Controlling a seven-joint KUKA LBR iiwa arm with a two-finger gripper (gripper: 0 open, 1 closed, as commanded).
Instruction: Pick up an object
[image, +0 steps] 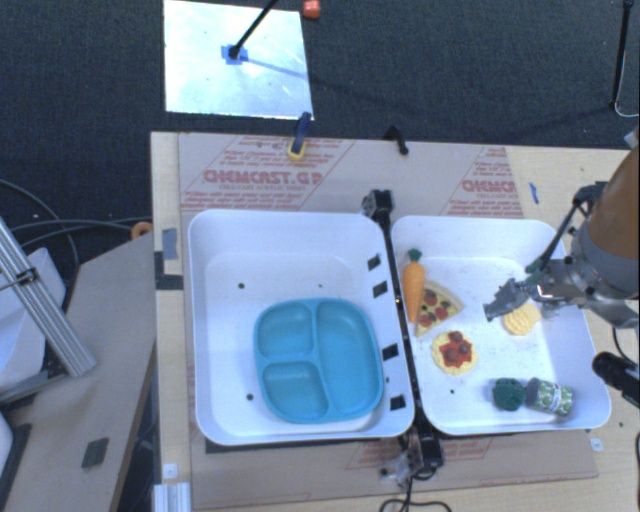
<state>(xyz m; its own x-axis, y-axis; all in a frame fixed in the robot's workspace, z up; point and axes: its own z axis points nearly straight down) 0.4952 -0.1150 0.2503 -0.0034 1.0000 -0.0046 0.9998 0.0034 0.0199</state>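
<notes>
The right bin (470, 240) holds several toy foods: an orange carrot (414, 278) by its left wall, a pizza slice (435, 305), a round pizza-like disc (454, 352), a pale yellow ridged piece (521, 321) and a green broccoli with a grey can (532, 396) near the front. My gripper (508, 300) hangs low over the right bin, just left of and above the yellow piece, its dark fingers pointing left.
The left bin (230, 250) holds a blue divided plate (318, 359). A black divider with clips (392, 300) runs between the bins. The arm reaches in from the right over the right bin's far edge.
</notes>
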